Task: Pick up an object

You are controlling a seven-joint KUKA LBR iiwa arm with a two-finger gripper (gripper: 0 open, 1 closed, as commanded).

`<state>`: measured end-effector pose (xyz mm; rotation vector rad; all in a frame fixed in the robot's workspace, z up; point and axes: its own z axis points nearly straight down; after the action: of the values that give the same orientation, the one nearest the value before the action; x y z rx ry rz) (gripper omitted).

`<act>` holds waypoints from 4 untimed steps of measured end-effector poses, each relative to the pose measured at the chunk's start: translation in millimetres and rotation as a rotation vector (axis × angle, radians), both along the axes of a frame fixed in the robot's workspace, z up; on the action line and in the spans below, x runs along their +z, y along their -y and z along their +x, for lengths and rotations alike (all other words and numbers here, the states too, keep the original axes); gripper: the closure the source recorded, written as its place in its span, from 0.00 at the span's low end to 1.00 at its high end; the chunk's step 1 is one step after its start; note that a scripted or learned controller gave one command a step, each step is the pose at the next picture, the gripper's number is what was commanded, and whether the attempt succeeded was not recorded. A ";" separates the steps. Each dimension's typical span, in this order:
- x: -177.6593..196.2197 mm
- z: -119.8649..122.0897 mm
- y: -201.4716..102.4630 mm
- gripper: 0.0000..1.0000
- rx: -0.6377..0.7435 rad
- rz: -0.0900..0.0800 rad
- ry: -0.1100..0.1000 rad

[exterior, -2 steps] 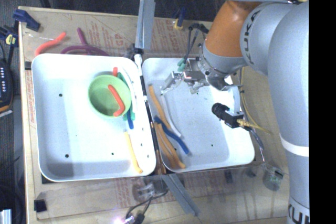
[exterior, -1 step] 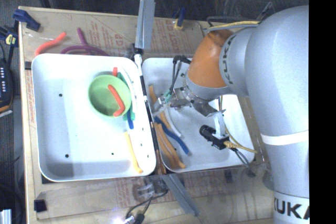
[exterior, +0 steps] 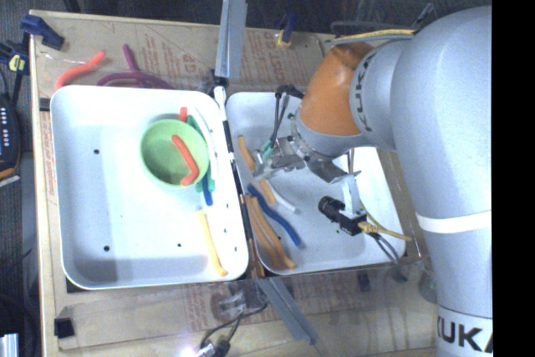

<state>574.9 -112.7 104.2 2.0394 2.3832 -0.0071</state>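
A: Objects to be picked are spread over both bins, and nothing can be seen lifted yet. The arm (exterior: pixel 435 121) is bent low over the right bin (exterior: pixel 380 255), with the gripper (exterior: pixel 269 165) set near that bin's left wall.

B: Can it be told whether the claw is wide or narrow?

A: It cannot be told; the tips are too small and cluttered, and nothing is seen gripped. The grasp and the lift are judged as left to do.

B: What is held in the left bin (exterior: pixel 100 205)?

A: A green bowl (exterior: pixel 163 155) with a red strip (exterior: pixel 185 155) across it, and a yellow stick (exterior: pixel 211 242) below. In the right bin, a blue strip (exterior: pixel 280 221) and brown sticks (exterior: pixel 266 240) are found just below the gripper.
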 end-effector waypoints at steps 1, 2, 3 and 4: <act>0.1 -0.4 2.3 0.00 -0.003 -0.004 0.000; 9.5 -0.5 1.9 1.00 0.004 -0.005 -0.003; 9.6 -0.5 1.8 0.00 0.003 -0.005 -0.002; -11.6 -49.5 29.4 0.00 -0.006 0.008 0.000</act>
<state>525.3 -142.2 92.5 2.0498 2.3817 0.0028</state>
